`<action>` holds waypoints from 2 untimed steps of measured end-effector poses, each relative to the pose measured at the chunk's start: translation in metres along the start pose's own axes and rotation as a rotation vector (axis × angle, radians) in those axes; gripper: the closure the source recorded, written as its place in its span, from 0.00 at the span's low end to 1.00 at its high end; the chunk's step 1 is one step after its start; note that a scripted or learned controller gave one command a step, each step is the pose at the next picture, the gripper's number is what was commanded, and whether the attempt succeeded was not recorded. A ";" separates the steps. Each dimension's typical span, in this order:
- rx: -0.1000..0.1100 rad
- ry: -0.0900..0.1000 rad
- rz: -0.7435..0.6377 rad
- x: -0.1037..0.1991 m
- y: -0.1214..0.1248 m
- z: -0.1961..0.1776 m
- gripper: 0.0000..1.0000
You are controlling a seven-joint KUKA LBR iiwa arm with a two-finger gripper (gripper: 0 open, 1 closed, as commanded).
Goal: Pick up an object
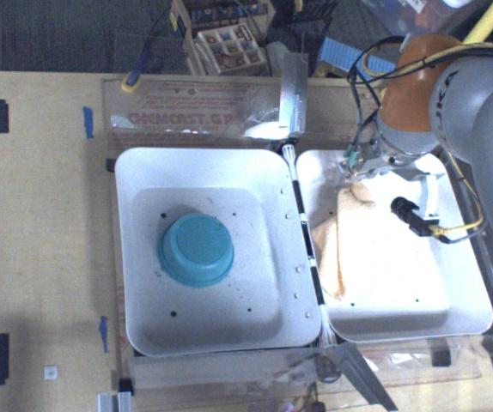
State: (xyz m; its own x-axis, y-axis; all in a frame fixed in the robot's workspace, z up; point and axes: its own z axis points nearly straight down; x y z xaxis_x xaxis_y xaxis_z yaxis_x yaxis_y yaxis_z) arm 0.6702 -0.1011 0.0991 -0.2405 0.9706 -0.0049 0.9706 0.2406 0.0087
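Note:
A teal bowl [197,249] lies upside down in the middle of the left bin [133,174]. A cream, cloth-like thing [334,243] lies along the left side of the right bin [457,316], its top end reaching toward the bin's far wall. The grey arm with the orange band comes in from the upper right, and my gripper [356,166] is low over the far left corner of the right bin, right at the top end of the cream thing. The wrist hides the tips.
A black fitting with a yellow cable [411,215] hangs from the arm over the right bin. A clear plastic sheet [197,115] and a metal bracket [293,101] lie behind the bins. A cardboard box [222,31] stands further back.

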 end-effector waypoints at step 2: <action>-0.004 -0.001 0.002 -0.001 0.001 -0.010 1.00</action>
State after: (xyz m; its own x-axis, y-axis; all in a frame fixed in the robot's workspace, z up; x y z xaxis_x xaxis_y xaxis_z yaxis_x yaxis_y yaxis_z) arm 0.6715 -0.1021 0.1095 -0.2389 0.9710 -0.0061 0.9709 0.2389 0.0127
